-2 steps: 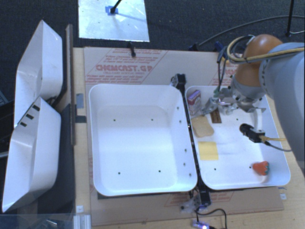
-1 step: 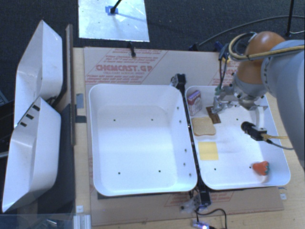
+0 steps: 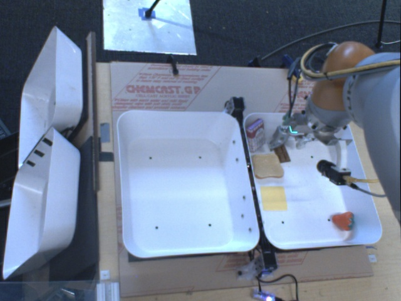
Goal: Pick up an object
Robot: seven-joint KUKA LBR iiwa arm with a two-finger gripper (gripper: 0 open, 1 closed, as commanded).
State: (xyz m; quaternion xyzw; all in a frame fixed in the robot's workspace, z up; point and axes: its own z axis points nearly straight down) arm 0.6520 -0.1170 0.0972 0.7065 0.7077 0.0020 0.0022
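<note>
The right bin (image 3: 369, 227) holds several toy foods. A small carton (image 3: 255, 134) with a red and white label stands near its back left corner. In front of the carton lies a tan slice of bread (image 3: 267, 166), flat with a rounded top, and in front of that a thin, square yellow cheese slice (image 3: 274, 198). A red and orange piece like a strawberry (image 3: 343, 221) sits by the front right wall. The gripper (image 3: 281, 148) hangs low just beside the carton and above the bread's back edge; I cannot tell how it is set or whether it grips anything. The left bin (image 3: 182, 187) is smooth white plastic.
</note>
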